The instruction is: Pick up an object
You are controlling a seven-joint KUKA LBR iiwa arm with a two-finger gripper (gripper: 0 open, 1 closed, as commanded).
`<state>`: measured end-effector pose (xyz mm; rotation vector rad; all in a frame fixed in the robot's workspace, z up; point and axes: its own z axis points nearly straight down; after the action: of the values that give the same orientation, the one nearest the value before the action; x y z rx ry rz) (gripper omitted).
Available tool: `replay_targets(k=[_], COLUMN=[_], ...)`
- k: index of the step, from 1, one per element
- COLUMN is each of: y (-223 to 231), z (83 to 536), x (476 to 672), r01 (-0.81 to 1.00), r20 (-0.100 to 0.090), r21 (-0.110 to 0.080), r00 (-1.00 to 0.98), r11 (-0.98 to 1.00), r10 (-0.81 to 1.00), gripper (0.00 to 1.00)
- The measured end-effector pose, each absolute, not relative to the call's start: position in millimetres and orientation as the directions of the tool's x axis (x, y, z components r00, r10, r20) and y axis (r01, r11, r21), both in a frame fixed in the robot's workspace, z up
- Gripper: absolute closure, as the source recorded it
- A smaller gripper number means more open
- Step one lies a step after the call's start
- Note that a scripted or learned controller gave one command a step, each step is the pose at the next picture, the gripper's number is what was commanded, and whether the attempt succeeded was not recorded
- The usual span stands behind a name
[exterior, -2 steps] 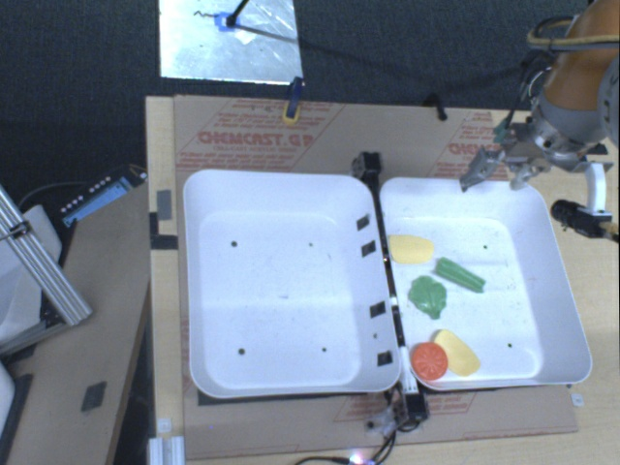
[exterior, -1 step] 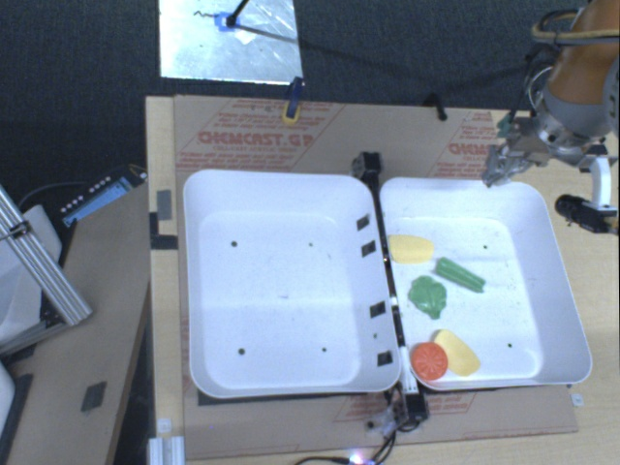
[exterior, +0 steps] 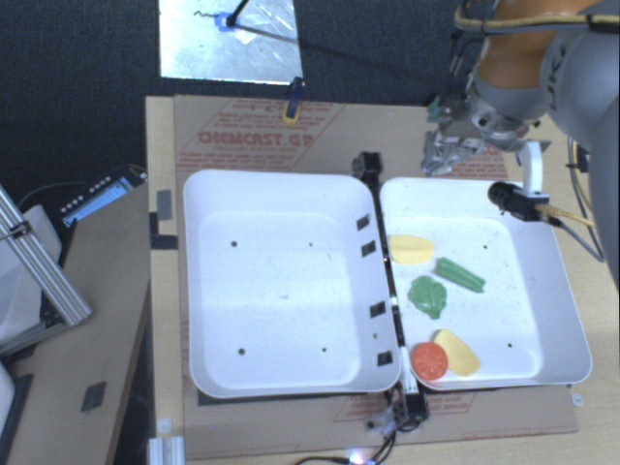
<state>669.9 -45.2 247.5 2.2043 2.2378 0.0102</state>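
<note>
status: pick not begun, as far as the view shows. every candidate object lies in the right bin (exterior: pixel 557 289); nothing is lifted, nothing sits between the claw's tips. the whole grasp is left: choose an item, come down over it, close, raise.

landmark: the black divider (exterior: pixel 380 260) where the two bins meet.

contents of the right bin, placed from the divider:
- pale yellow piece (exterior: pixel 411 250), just beside the divider, toward its upper half.
- green oblong piece (exterior: pixel 459 274), further right of the divider, past the pale yellow piece, lying at a slant.
- green leafy piece (exterior: pixel 427 296), near the divider, about its middle, below the two above.
- red round piece (exterior: pixel 430 360), just beside the divider's lower end.
- yellow piece (exterior: pixel 458 353), touching the red round piece on the side away from the divider.

left bin (exterior: pixel 208 289): across the divider from these items.

claw (exterior: pixel 448 156): hangs above the far rim of the right bin, up and right of the divider's top end, over the cardboard-covered tabletop (exterior: pixel 252 139). it is well apart from all five items and touches none. it holds nothing visible. its metal tips are small and cluttered in this view, so the width of its opening cannot be told.

judgement: any item would serve; the green oblong piece lies most apart from its neighbours.
</note>
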Motion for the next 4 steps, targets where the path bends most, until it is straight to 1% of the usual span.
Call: replay_targets(k=[1, 2, 3, 4], y=[37, 18, 17, 16], z=[277, 377, 402, 425], x=[669.3, 660.4, 668.9, 668.8], r01=[1.0, 1.0, 1.0, 1.0], r20=[0.004, 0.0, 0.0, 0.0], r21=[0.006, 0.014, 0.006, 0.004], r00=[-0.013, -0.003, -0.006, -0.006], r11=[0.013, 0.003, 0.006, 0.006], r10=[1.0, 1.0, 1.0, 1.0], gripper=[1.0, 1.0, 1.0, 1.0])
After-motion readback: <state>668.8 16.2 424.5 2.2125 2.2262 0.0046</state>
